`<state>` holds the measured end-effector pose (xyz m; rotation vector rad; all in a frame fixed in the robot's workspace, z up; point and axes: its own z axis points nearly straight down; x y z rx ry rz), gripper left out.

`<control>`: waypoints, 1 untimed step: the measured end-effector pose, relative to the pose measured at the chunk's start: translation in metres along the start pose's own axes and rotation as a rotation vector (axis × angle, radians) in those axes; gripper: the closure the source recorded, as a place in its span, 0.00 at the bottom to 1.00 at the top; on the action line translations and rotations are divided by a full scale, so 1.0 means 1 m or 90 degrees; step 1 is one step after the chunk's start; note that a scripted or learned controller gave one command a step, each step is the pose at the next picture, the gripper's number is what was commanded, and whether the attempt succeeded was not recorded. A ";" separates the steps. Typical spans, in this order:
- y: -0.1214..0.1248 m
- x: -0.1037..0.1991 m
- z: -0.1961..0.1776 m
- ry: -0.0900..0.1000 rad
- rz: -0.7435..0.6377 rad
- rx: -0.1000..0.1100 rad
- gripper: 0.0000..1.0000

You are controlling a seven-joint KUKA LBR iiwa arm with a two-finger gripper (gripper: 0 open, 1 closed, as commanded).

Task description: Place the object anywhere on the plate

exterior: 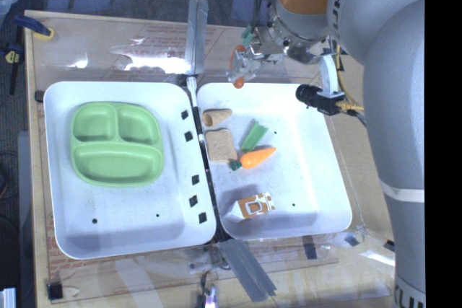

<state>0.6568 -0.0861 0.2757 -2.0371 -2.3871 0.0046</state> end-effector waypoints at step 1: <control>-0.024 0.049 0.085 0.000 -0.091 0.000 1.00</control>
